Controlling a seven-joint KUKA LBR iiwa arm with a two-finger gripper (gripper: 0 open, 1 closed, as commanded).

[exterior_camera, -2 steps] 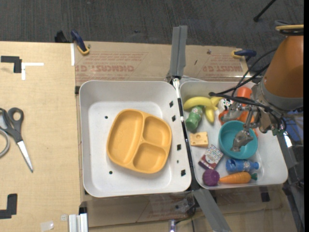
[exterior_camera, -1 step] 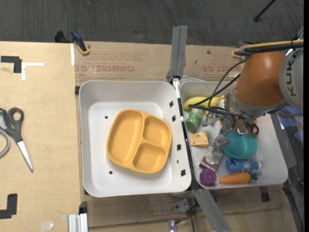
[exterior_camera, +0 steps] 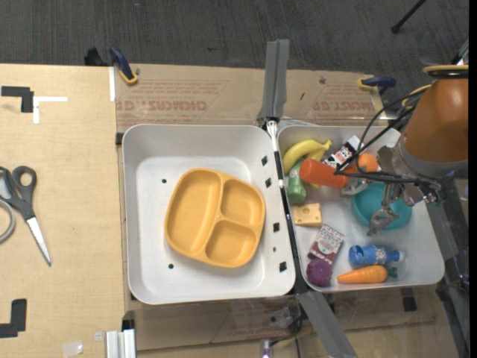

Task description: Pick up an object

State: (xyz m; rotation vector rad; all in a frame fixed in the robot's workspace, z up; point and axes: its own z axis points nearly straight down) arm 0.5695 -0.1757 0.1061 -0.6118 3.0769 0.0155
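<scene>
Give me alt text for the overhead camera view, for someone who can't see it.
A grey arm's gripper hangs over a teal bowl in the right bin, among a banana, cheese, a carrot and other toys. The left bin holds a yellow divided plate; scissors lie on the bench.

Scissors on the wooden bench, perhaps blue clamps beyond.

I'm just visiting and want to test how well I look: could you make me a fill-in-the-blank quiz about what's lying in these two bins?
1. The yellow divided plate lies in the ___ bin.
2. The banana lies at the far end of the ___ bin.
3. The carrot lies just in front of the small ___ bottle.
4. The pincer hangs over the ___ bowl.

Missing words: left; right; blue; teal
</scene>
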